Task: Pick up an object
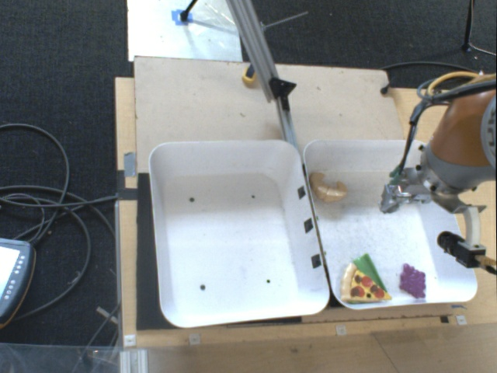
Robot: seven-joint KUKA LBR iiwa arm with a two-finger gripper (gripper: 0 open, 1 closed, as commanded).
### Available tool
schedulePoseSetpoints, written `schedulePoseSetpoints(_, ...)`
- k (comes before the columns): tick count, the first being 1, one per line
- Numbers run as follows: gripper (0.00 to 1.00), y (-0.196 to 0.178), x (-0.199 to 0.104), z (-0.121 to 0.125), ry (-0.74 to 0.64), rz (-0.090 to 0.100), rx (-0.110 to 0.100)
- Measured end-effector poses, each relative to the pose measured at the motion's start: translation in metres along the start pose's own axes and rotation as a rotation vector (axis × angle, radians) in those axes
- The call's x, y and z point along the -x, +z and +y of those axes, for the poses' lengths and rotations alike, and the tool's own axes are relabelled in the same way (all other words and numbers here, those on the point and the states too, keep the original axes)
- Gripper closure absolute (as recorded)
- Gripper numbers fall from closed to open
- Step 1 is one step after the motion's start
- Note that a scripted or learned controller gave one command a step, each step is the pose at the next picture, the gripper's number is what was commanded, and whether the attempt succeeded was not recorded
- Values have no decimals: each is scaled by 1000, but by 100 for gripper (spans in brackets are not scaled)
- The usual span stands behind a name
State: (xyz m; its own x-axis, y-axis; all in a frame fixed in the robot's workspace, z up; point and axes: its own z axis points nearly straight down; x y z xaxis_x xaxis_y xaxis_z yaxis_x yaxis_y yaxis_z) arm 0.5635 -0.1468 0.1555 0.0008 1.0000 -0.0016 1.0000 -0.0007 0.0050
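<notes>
Gripper (390, 200), finger state indiscernible, over right bin (365, 150); croissant (328, 188) just left, lying crosswise.

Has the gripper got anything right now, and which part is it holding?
Nothing visible in the gripper; it hangs over bare floor of the right bin, apart from the croissant, pizza slice and grapes.

- One camera, fixed high above the bench (194, 99), looking down at a slant
- It stands far enough back to take in both white bins: the left bin (167, 162) and the right bin (458, 294), plus dark floor around the bench
- The arm (462, 142) enters from the view's right side
</notes>
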Motion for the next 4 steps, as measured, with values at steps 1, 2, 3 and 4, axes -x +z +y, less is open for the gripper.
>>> schedulePoseSetpoints(1,100,-55,3,-8,-2,0,2)
schedulePoseSetpoints(2,100,-72,3,-7,-4,0,-1)
schedulePoseSetpoints(3,100,-75,-46,8,-11,3,-2)
schedulePoseSetpoints(4,100,-67,-100,4,-11,4,-5)
